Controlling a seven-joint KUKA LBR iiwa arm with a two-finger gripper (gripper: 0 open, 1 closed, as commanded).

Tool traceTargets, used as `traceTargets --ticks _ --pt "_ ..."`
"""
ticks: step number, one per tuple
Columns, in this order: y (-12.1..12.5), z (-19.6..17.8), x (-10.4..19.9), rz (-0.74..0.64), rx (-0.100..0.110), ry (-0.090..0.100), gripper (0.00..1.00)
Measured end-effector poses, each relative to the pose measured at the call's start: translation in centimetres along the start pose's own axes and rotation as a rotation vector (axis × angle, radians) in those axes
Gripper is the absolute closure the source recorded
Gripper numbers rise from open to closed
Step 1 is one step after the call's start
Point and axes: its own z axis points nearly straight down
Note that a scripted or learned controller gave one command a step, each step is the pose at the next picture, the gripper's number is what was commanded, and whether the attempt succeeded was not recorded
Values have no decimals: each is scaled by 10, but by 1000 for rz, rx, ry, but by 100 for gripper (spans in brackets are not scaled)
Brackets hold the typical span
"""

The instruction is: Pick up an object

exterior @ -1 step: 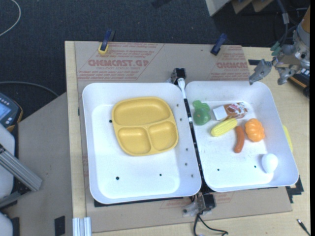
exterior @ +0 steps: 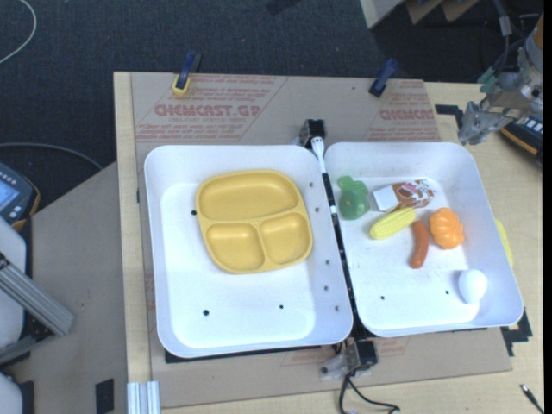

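Gripper poised at two o'clock, outside the right bin's far corner, fingers too blurred to tell apart or shut. Inside that bin (all untouched): green toy at nine o'clock, packet and corn central, sausage, orange pumpkin, white egg at five o'clock. Left bin bearing a yellow divided plate

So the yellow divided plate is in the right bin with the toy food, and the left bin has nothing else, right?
Not quite. The camera view shows the yellow divided plate alone in the left bin; the toy food lies in the right bin.
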Motion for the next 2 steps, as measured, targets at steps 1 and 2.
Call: traceTargets --ticks 1,2 --pt "-20 -32 60 -6 2 4 100" --pt "-37 -38 155 -10 6 7 100"
